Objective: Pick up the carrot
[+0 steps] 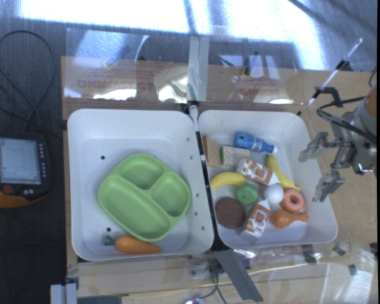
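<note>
The carrot, orange with a small green top at its left end, lies along the front wall of the left bin, just below the green plate. My gripper hangs at the right rim of the right bin, far from the carrot. Its two fingers stand apart with nothing between them.
The green divided plate fills the middle of the left bin. The right bin holds several toy foods: a blue bottle, bananas, a donut, a brown cookie, small cartons. A teach pendant lies left of the bench.
</note>
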### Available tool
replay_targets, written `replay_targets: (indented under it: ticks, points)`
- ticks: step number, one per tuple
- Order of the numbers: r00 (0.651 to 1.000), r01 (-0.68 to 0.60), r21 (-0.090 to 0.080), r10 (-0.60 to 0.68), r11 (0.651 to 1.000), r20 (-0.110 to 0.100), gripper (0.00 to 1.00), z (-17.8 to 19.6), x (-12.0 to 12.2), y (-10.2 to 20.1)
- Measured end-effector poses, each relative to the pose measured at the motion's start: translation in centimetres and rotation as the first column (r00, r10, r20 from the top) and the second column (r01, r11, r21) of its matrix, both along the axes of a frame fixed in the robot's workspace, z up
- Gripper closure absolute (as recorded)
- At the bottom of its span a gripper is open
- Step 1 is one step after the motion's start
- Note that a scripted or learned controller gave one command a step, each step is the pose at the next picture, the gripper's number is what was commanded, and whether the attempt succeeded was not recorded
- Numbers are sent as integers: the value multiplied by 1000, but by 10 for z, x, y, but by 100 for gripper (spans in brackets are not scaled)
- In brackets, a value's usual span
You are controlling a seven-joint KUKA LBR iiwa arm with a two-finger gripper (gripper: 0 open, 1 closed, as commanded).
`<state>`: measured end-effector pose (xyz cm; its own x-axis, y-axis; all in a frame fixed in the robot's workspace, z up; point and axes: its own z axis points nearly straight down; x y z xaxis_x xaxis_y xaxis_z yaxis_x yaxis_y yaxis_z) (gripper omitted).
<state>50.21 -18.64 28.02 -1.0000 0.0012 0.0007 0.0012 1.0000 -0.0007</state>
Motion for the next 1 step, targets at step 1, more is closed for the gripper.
replay_targets:
  ticks: [1]
  points:
    - [970,242,0,-242,970,0,0,-75,-17,6]
